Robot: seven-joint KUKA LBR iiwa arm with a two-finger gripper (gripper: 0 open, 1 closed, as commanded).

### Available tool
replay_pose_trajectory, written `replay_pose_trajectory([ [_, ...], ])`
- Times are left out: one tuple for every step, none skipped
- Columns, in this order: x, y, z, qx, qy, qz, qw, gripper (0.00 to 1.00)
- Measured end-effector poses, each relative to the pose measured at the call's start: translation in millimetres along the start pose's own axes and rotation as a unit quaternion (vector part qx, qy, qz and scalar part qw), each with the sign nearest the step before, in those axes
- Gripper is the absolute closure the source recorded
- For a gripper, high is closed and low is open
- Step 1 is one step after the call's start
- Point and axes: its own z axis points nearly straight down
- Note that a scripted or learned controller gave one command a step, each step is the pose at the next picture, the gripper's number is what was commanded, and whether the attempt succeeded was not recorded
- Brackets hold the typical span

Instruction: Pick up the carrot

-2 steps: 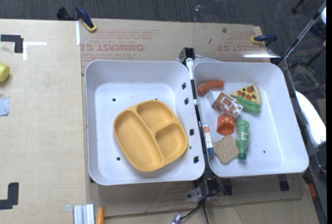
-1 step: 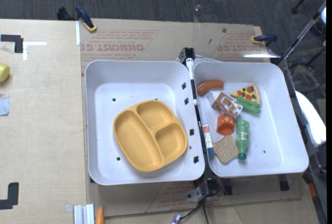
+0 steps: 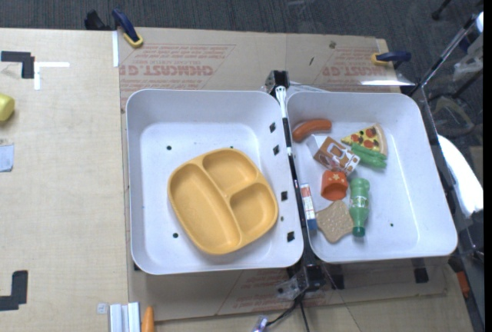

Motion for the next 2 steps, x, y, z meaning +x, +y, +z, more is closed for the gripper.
replay_pose_trajectory([
  [-2.4,-1.8,-10.1,0.002,-0.004,0.001,1.0000,1.00],
  [24.7,-106.5,2.1,-0.001,0.000,-0.222,0.9750,1.00],
])
